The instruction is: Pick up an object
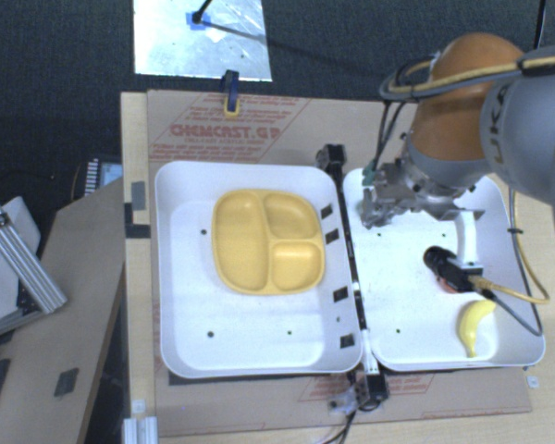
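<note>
Banana [474,326] lay at lower right of frame, in right bin [402,294] near its corner, well apart from gripper [377,203] | gripper open or closed: could not tell | judged light, stiff, smooth, curved; best pinched across mid-body, not tapered ends.
</note>
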`<state>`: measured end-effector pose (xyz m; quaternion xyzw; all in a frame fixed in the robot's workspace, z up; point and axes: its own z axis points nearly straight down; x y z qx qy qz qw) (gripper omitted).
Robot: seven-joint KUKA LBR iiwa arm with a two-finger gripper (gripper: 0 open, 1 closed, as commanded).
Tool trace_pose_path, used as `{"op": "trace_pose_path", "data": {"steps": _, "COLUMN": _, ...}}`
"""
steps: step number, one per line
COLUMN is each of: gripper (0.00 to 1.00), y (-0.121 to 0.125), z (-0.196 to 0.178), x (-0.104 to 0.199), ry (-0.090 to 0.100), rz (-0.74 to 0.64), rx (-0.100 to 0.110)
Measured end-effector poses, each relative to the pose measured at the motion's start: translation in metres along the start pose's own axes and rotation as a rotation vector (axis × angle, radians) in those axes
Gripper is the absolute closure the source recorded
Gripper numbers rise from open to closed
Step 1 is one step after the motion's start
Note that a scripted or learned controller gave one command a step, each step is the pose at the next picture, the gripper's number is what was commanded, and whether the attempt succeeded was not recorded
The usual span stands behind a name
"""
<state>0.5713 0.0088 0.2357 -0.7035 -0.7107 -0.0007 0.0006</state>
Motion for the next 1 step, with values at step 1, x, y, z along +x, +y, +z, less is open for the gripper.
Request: {"op": "trace_pose_path", "data": {"steps": 1, "gripper": 1.0, "y": 0.0078, "z": 0.0098, "x": 0.059, "ry": -0.001, "rz": 0.001, "rx": -0.002}}
